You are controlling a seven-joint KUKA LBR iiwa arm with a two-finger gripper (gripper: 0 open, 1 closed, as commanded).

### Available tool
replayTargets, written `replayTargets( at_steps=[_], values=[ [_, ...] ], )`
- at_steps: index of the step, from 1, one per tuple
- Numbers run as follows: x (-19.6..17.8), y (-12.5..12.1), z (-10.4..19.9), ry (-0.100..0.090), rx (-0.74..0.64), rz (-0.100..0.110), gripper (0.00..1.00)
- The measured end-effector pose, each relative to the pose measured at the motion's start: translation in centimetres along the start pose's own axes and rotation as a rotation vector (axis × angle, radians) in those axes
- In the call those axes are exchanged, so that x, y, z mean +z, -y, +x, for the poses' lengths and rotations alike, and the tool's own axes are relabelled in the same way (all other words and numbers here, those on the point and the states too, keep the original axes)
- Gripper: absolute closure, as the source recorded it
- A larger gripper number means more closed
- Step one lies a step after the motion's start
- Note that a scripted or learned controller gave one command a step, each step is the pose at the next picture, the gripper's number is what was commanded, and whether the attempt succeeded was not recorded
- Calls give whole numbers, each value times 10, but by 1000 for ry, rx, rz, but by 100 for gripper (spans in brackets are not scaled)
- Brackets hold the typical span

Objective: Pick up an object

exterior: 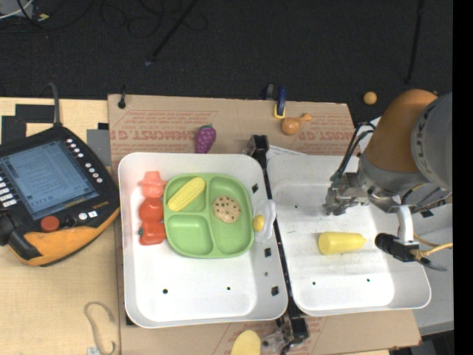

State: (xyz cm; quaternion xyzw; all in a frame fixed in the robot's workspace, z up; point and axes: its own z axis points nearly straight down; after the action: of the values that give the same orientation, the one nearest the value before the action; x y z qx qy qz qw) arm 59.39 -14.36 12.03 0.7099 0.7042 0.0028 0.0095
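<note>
The yellow toy (341, 242) is lying on its side on the floor of the right bin (414, 294), with nothing else touching it. The gripper (336, 203) is hovering just above and behind it, carrying nothing; whether it is apart or together cannot be told from this angle. The toy is looking like light, stiff, smooth plastic, likely to skid or roll away if nudged. Closing across its thicker middle, square to its long axis, seems the safest hold.
</note>
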Motion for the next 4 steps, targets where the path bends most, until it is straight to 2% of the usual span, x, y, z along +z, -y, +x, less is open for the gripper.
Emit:
replayTargets(
  at_steps=[1, 2, 4],
  values=[
    [-61, -4, 4, -10, -8, 15, 100],
    [-110, -5, 2, -9, -7, 14, 100],
    [-98, 98, 56, -12, -4, 25, 100]
  ],
)
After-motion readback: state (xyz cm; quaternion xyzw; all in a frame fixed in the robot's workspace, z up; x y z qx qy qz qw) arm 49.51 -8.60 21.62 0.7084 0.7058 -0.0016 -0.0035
